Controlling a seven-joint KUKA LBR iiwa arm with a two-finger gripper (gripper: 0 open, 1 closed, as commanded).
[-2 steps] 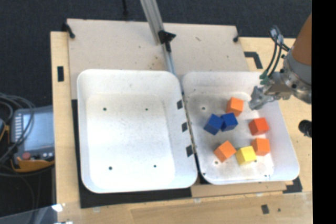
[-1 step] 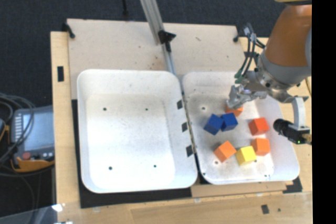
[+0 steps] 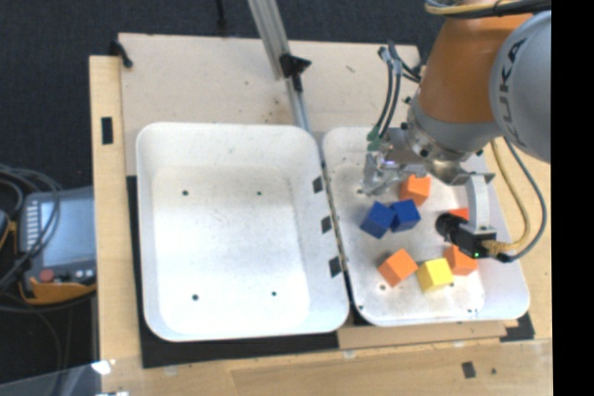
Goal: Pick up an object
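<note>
Your arm (image 3: 483, 60) is down over the right bin (image 3: 506, 297), gripper (image 3: 376, 176) hanging low at the far-left part of it, just above the blocks. Whether it is clenched or released, I cannot tell from here, and nothing shows in its grasp. The blue blocks (image 3: 390, 218) sit just near of it, an orange block (image 3: 417, 188) right beside them; another orange block (image 3: 398, 266) and a yellow block (image 3: 434, 274) lie nearer you. This looks like the approach step. Next you need to line up over one block and descend squarely. The arm shows part of the "KUKA" lettering (image 3: 509, 83). The left bin (image 3: 148, 199) lies alongside.
</note>
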